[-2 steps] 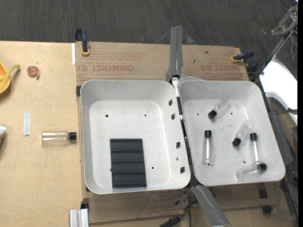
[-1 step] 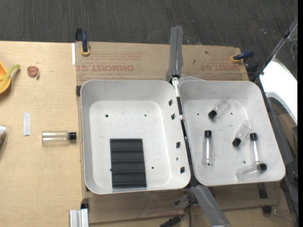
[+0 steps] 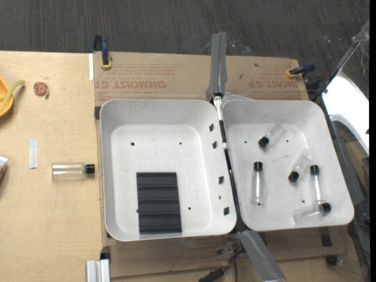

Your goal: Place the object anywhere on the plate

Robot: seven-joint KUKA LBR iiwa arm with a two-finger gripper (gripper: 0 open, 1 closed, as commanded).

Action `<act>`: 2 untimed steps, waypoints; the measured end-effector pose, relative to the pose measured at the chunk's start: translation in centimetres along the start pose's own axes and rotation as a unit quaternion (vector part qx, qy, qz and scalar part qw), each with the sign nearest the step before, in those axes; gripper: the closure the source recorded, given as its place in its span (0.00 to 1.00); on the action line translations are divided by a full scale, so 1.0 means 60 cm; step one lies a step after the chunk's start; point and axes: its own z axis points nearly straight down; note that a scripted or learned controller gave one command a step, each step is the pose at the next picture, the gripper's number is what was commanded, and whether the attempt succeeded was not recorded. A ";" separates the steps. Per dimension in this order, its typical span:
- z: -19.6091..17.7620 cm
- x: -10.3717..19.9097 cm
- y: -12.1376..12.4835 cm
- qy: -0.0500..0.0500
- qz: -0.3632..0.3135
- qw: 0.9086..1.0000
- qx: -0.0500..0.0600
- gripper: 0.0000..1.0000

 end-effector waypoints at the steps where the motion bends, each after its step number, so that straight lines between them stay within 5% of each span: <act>1: -0.002 -0.015 0.015 0.001 0.050 0.999 0.000 0.00; 2: -0.001 -0.133 -0.061 0.000 0.062 0.998 0.001 0.00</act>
